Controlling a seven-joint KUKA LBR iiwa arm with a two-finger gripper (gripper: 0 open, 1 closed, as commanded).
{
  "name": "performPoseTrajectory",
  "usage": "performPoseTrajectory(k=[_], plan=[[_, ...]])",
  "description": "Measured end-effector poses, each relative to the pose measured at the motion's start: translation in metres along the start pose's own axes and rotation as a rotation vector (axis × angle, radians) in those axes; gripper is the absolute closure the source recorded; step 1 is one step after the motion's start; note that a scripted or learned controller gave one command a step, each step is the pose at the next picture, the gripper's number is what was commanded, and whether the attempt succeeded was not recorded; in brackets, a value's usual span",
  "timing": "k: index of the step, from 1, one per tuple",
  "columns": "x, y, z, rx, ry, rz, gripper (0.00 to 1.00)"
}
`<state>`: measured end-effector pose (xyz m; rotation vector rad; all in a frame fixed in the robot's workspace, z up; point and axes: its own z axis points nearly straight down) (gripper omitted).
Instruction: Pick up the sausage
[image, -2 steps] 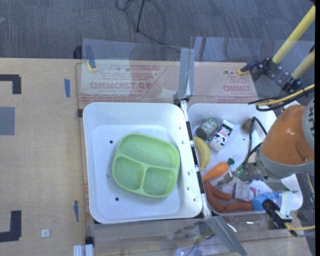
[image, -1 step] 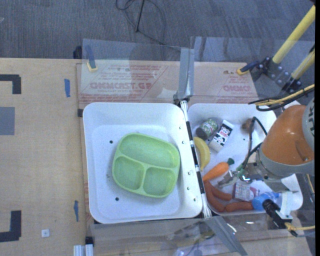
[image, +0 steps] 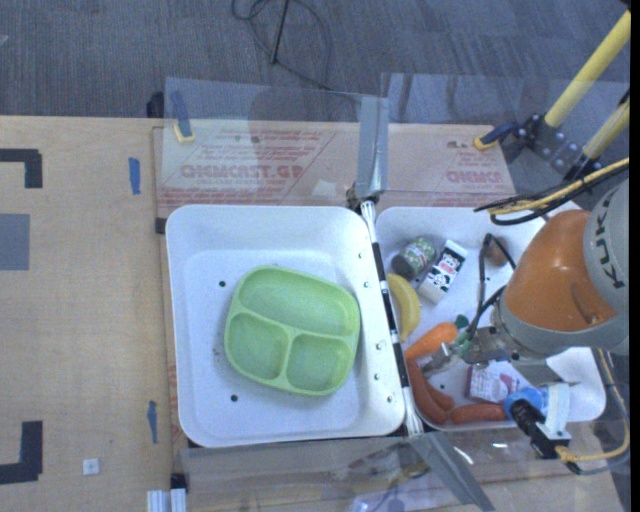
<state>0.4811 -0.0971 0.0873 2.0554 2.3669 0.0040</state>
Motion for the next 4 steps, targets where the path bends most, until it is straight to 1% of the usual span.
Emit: performPoseTrajectory(k=[1, 2, 3, 4], plan=[[-0.001, 0.001, 0.0, -0.003, 0.0, -0.046, 0.0], [-0.005, 0.014, 0.001, 0.002, 0.003, -0.055, 0.0], [-0.007, 0.014, -0.01, -0.003, 0.0, -0.05, 1.0], [-0.007, 0.014, -0.01, -0.003, 0.0, -0.05, 0.0]])
